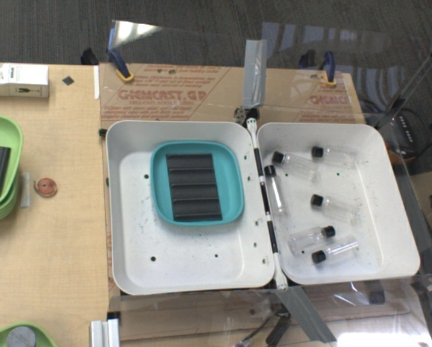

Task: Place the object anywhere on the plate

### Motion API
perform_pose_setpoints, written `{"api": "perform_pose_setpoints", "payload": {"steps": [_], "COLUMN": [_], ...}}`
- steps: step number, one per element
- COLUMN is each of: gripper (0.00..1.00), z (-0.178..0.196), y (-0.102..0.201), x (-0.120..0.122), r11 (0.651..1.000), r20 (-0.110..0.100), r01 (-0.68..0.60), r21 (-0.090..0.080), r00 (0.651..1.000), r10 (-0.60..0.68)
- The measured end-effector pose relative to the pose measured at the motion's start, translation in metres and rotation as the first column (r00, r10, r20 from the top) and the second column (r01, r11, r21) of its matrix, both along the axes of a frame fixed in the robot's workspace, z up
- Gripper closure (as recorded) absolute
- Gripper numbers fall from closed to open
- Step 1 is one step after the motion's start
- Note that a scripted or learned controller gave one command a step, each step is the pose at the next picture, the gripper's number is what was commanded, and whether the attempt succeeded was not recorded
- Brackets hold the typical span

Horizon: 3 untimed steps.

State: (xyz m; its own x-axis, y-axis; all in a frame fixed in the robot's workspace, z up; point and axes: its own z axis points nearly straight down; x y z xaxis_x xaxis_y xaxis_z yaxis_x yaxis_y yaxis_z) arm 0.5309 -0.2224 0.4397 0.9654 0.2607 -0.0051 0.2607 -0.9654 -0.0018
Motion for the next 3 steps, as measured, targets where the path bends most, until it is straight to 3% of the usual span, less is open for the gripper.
{"api": "perform_pose_setpoints", "payload": {"steps": [2, 3], "gripper": [0.00, 0.00], "z": [0.000, 0.000], "y": [0.000, 0.000], "x": [-0.024, -0.019], "r11": [0.998, 0.998], "r20": [-0.001, 0.000], "r01": [0.065, 0.061], "r21": [0.001, -0.001], "r00": [0.998, 0.998], "r10": [-0.065, -0.061]}}
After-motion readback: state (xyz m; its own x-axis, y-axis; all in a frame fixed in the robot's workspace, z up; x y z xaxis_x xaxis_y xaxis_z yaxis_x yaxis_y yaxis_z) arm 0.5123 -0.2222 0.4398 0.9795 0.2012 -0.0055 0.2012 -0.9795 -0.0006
